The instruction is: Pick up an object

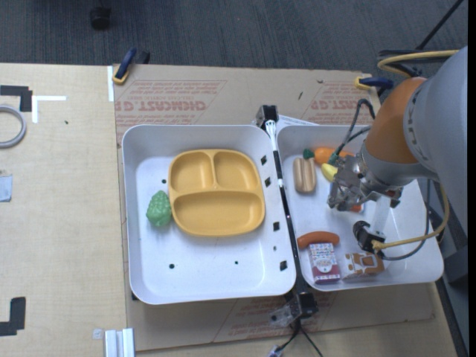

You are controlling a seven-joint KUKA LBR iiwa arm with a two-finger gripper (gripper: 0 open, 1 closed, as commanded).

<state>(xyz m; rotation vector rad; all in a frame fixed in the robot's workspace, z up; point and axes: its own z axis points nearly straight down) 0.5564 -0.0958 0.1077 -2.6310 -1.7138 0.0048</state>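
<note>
Tool state unclear over right bin of toy food, yellow plate in left bin

A divided plate lies in the left bin with a toy vegetable just left; a hotdog lies in the right bin.

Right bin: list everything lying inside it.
In the right bin: a hot dog bun, a carrot, something yellow, a sausage, a red carton and a brown packet. The end effector and arm cover the floor beneath them.
</note>
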